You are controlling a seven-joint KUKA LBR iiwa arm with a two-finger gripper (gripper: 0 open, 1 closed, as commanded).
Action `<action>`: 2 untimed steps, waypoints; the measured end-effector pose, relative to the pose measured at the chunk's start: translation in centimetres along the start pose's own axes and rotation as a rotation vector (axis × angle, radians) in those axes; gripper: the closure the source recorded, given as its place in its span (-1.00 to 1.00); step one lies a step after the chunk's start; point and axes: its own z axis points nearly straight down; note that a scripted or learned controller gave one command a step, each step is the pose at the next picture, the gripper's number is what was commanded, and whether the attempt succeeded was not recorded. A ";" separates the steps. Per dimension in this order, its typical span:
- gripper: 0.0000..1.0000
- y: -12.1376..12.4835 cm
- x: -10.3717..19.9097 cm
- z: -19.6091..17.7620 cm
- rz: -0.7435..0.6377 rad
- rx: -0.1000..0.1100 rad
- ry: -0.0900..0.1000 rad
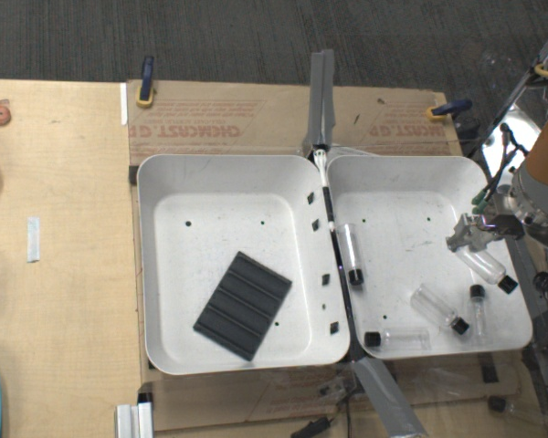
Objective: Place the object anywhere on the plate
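sitting flat and slanted in the left shallow white bin (pixel 164 190): the dark ridged rectangular plate (pixel 244 305), ready for a drop, with small clear plastic tubes with black caps (pixel 438 310) scattered in the right shallow white bin (pixel 393 185) under the metal gripper (pixel 479 231), open or shut hard to tell.

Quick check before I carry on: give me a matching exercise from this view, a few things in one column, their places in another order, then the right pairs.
Things:
1. dark ridged plate
2. clear vial with black cap
3. gripper
4. blue-handled clamp

Places:
A. over the right bin's right side
B. on the cardboard's upper left corner
C. flat in the left bin
D. along the right bin's left wall

Pairs: 1-C, 2-D, 3-A, 4-B
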 end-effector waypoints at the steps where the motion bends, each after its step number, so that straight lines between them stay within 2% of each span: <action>1: 1.00 5.5 8.8 1.0 0.313 0.004 -0.002; 2: 1.00 8.0 13.3 -2.0 -0.019 0.002 -0.002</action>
